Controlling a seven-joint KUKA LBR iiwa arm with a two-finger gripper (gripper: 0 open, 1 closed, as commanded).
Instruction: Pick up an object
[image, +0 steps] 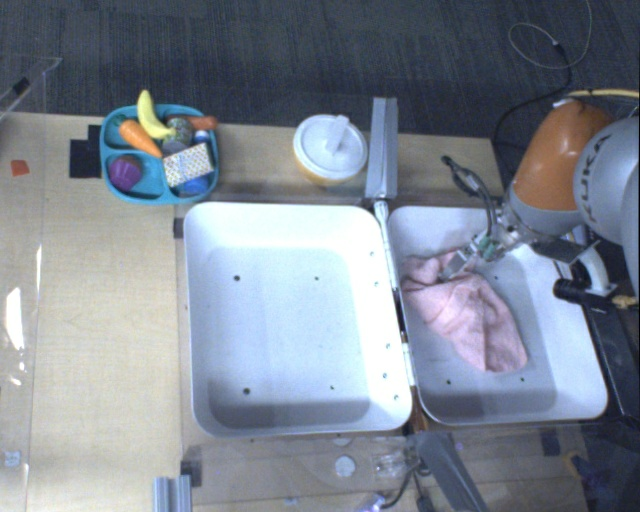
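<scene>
A crumpled pink cloth (468, 316) lies in the right white bin (570, 385), spread from its left wall toward the middle. My gripper (478, 254) hangs low over the cloth's upper edge, near the bin's far side. Behind it the grey arm with its orange band (556, 160) reaches in from the right. The fingertips are small and dark against the cloth, and their spacing does not show.
The left white bin (290, 320) sits beside the right one. Behind the bins stand a blue tray of toy food (158, 150) and a white lidded cup (330, 148). A grey metal post (381, 150) rises between the bins at the back.
</scene>
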